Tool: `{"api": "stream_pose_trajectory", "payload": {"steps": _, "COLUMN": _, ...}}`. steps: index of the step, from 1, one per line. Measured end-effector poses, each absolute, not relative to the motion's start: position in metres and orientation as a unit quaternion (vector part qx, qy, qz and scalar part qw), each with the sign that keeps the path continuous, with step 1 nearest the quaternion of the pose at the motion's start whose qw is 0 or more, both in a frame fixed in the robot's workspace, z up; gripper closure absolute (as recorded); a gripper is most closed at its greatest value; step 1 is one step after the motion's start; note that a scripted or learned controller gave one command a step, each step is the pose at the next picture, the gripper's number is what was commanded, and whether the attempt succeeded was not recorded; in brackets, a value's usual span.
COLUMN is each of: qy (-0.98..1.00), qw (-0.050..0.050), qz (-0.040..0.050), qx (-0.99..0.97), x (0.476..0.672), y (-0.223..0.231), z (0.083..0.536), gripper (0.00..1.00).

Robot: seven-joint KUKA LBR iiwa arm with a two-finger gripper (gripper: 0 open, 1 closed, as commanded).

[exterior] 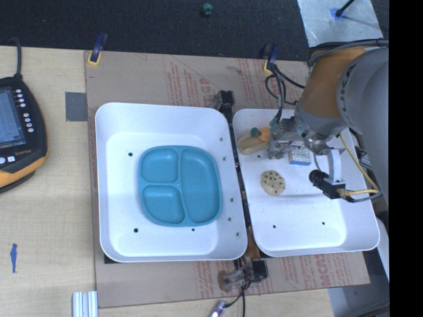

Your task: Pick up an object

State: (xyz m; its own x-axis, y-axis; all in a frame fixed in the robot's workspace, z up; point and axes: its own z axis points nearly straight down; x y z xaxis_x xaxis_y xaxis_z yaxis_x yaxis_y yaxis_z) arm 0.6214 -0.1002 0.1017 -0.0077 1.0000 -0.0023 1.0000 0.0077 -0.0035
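here, in the one slanted view from above, two shallow white plastic bins sit side by side on a brown cardboard sheet [198,71] over the pale wooden bench. the left white bin [112,177] fills the middle of the frame and carries a teal plastic plate with three compartments [180,185], lying flat. the right white bin [317,233] sits at centre right. in it, near its upper left corner, lies a tan wedge-shaped piece with an orange end [253,140]; just below and to the right of that, apart from it, lies a round speckled cookie-like disc [272,182]. a small blue-and-white thing [301,158] lies right of the wedge, close under the arm's tool.

the grey arm with its orange band [344,91] comes in from the upper right of the frame, and its two-finger gripper [283,145] is down over the upper part of the right bin, just beside the tan wedge. from this angle i cannot tell how the gripper is set, and nothing can be seen held in it. at the left edge of the frame rests a black and orange handheld control pendant [16,134].

as a judgement, the step in hand is the approach or descent onto an object, most likely the wedge or the blue-and-white piece. the next move calls for centring on one item, closing squarely on it, then lifting straight up clear of the bin wall.
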Motion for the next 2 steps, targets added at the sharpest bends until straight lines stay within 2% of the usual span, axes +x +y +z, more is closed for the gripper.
{"api": "stream_pose_trajectory", "payload": {"steps": 1, "qy": -0.71, "qw": 0.0, "qz": 0.0021, "qx": -0.704, "x": 0.621, "y": -0.1, "z": 0.102, "gripper": 0.0}}
{"api": "stream_pose_trajectory", "payload": {"steps": 2, "qy": -0.71, "qw": 0.015, "qz": 0.01, "qx": -0.704, "x": 0.651, "y": -0.112, "z": 0.09, "gripper": 0.0}}
